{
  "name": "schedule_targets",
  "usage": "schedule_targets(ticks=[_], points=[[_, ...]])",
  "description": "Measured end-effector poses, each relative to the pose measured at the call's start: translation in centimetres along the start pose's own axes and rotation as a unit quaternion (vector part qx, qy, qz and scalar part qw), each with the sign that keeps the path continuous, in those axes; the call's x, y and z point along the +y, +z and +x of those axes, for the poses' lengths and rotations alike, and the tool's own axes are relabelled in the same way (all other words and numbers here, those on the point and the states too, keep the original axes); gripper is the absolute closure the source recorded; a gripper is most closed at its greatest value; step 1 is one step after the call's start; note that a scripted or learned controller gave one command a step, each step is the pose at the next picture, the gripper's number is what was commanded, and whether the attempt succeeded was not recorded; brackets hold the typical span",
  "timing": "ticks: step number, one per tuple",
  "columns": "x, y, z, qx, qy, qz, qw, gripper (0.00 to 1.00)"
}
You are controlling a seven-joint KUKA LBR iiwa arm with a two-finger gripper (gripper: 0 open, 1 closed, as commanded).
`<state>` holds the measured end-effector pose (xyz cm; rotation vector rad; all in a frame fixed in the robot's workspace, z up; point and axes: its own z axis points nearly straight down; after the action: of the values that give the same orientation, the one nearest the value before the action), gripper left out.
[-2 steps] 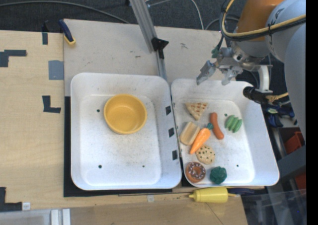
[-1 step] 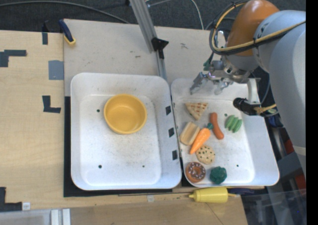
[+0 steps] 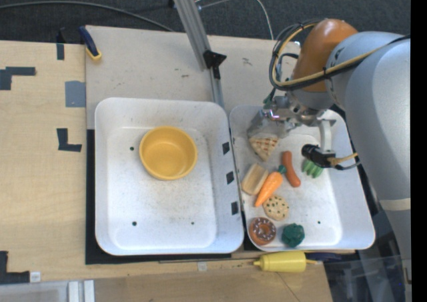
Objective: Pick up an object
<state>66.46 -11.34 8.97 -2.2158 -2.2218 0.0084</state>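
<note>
Mustard bottle [image 3: 283, 262] lies on its side on the bench at the near edge, just in front of the right bin [image 3: 347, 224].

Left bin [image 3: 120, 227]: one yellow bowl [image 3: 168, 153], upright, a bit far of center, nothing else touching it. Bin floor is speckled with dark specks.

Right bin, toy food bunched on its left half. Near-left corner: donut [image 3: 262, 230] with brown icing, just beside it on the right a dark green broccoli [image 3: 292, 233]. Just far of those, a cookie [image 3: 275, 208]. Bread piece [image 3: 253, 179] sits by the bin's left wall, carrot [image 3: 267, 187] lies slanted, touching or nearly touching its right side. Sausage [image 3: 289, 169] just right of the carrot top, slanted. Waffle wedge [image 3: 264, 145] is far of the bread, near the far-left part of the bin. A green item [image 3: 312, 169] sits right of the sausage, partly under a black part of the tool; can't tell what it is.

Gripper [image 3: 269, 119] is over the far-left part of the right bin, right above the waffle wedge, close to it or touching its far edge. Fingers blurred and mixed with metal parts, so how far apart they are can't be made out; nothing visibly held between them. Grey arm [image 3: 373, 94] with orange band [image 3: 320, 44] comes in from the right, cables looped over the wrist.

A metal pole [image 3: 193, 21] crosses the far bench between the bins.
</note>
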Motion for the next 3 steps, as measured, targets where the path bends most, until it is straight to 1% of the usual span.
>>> schedule_targets(ticks=[1, 2, 3], points=[[0.1, -1.4, 0.1, 0.000, -0.001, -0.002, 1.0000, 1.00], [-0.6, -6.1, 0.2, 0.000, 0.001, -0.005, 1.0000, 1.00], [-1.4, -12.0, 0.4, 0.000, 0.001, -0.005, 1.0000, 1.00]])
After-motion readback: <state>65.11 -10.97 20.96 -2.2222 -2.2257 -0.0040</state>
